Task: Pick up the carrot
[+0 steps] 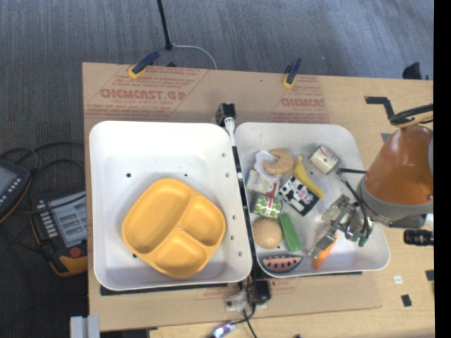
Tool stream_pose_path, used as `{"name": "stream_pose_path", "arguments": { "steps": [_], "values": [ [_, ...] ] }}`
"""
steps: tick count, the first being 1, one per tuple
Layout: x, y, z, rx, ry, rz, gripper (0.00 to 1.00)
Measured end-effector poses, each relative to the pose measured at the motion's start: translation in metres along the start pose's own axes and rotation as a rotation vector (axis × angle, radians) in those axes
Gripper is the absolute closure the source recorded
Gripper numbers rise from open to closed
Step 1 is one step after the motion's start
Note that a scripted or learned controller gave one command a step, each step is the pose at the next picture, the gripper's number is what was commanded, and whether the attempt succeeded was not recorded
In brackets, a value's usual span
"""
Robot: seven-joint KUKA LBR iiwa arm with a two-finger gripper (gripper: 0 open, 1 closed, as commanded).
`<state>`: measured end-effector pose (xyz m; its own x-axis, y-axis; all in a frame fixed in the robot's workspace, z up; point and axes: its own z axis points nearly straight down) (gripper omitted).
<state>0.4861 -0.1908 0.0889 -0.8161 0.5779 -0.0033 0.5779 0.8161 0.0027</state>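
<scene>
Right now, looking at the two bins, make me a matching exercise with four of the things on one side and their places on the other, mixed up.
Things:
1. yellow divided plate
2. carrot
3. watermelon slice
4. banana

Places:
A. right bin's near edge, by the divider
B. left bin
C. right bin's near part, just below the gripper
D. middle of the right bin, slanting towards its far side

Pairs: 1-B, 2-C, 3-A, 4-D
</scene>
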Motion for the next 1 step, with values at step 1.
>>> {"name": "stream_pose_path", "arguments": {
  "steps": [1],
  "values": [
    [-0.0022,0.0013,-0.0113,-0.003,-0.008,0.000,1.00]
  ]
}}
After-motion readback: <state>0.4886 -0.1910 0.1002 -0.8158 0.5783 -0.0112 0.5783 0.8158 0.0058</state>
